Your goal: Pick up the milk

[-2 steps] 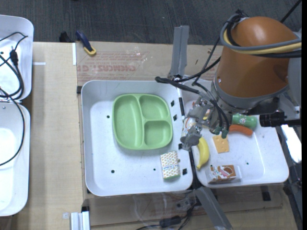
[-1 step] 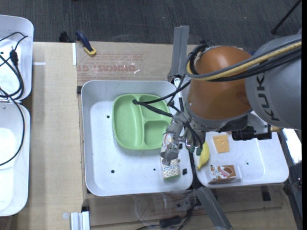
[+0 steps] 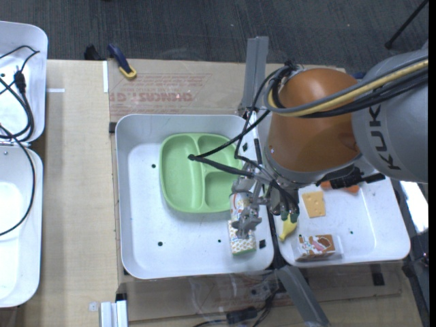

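One camera view, looking down. Milk [image 3: 242, 240], small carton, stands in left bin [image 3: 136, 251] near its 5 o'clock corner, just past green plate [image 3: 197, 172]. My claw [image 3: 246, 218] sits right on top of milk, touching it. Step, I think: grabbing. Cannot tell if claw holds it. Next move needs firm squeeze, then straight lift.
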You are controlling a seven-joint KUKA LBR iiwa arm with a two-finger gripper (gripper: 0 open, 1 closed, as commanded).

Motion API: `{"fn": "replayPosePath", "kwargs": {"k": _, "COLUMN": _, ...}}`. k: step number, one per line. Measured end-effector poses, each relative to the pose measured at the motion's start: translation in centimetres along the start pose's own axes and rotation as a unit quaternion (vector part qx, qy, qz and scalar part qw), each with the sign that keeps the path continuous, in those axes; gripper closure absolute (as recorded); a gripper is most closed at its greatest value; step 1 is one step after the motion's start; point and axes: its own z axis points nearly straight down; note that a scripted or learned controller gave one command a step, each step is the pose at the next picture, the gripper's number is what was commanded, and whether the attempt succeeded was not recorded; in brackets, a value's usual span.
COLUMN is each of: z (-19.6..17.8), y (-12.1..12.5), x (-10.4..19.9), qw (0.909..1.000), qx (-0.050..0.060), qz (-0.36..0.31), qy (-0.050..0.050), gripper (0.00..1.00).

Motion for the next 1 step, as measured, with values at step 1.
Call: {"fn": "replayPosePath", "kwargs": {"k": 1, "z": -0.85, "y": -0.06, "x": -0.13, "qw": 1.0000, "qx": 0.000, "qz": 0.003, "qy": 0.000, "gripper": 1.00}}
